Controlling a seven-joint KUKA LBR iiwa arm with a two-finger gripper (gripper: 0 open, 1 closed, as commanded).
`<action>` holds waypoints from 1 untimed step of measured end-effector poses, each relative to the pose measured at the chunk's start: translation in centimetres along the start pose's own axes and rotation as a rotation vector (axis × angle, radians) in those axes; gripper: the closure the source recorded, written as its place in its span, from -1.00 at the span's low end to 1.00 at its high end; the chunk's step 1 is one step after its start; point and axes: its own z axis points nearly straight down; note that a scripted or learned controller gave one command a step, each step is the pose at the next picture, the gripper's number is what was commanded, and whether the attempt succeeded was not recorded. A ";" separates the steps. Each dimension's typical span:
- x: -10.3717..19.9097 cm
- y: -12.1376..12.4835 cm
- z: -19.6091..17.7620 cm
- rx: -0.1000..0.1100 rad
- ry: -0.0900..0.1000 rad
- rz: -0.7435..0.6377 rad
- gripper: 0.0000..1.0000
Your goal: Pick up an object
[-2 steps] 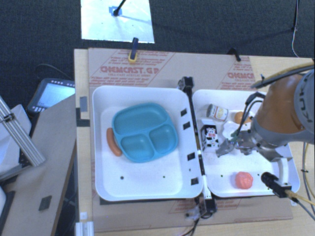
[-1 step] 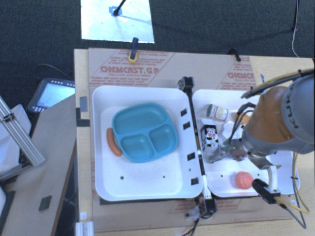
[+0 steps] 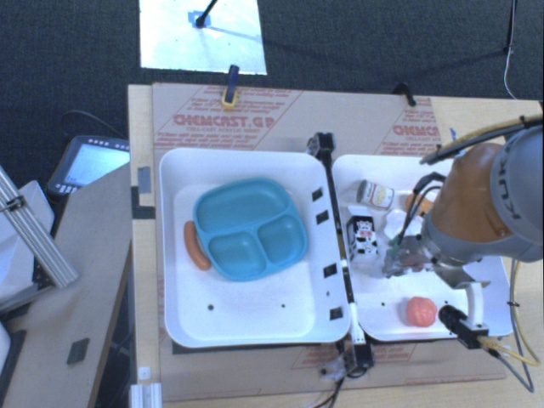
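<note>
Your pincer (image 3: 396,260) sits low in the right bin (image 3: 501,317); you cannot tell its state. Just beside it, the black-and-white carton (image 3: 363,235) looks light and stiff: take its flat sides.

The grey arm (image 3: 489,206) reaches in from the right, wrist bent downward.

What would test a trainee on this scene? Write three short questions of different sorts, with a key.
1. True or false: the blue tray lies in the right bin.
2. What lies just left of the tray? A) orange sausage B) spoon C) cup
3. Fill in: the pink ball sits near the right bin's ____ edge.

Key: 1 false, it lies in the left bin. 2 A. 3 front.
</note>
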 end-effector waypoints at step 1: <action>0.2 0.6 -6.3 -0.005 -0.001 -0.003 1.00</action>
